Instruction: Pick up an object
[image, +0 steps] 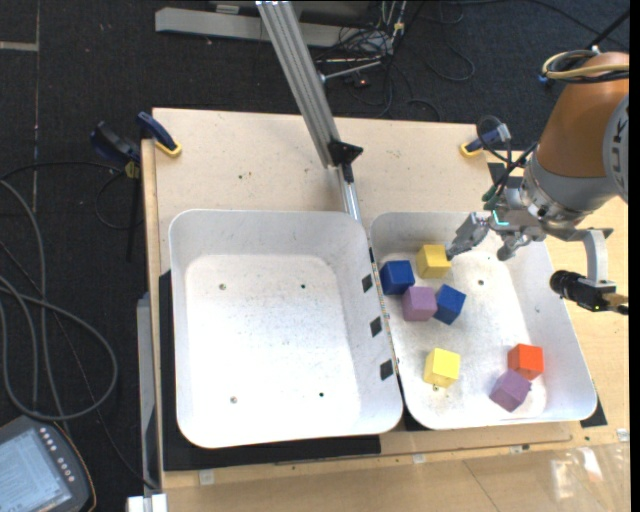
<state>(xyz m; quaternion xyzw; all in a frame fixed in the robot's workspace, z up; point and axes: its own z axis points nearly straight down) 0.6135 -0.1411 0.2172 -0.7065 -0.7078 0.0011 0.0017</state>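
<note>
The right bin (560, 345) holds several small blocks. A yellow block (434, 260), a dark blue block (397, 276), a purple block (419, 302) and a second blue block (450, 303) cluster in its upper half. Lower down lie another yellow block (442, 366), an orange block (526, 359) and a purple block (511, 390). My gripper (487, 240) hangs over the bin's upper part, open, just right of the upper yellow block. Nothing sits between its fingers (464, 240).
The left bin (190, 310) lies beside the right one. A slanted metal pole (305, 85) crosses the bench's back and ends near the bins' shared edge. Clamps sit at the bench's back corners (165, 140), (478, 143). A black part (585, 290) juts out at the bin's right.
</note>
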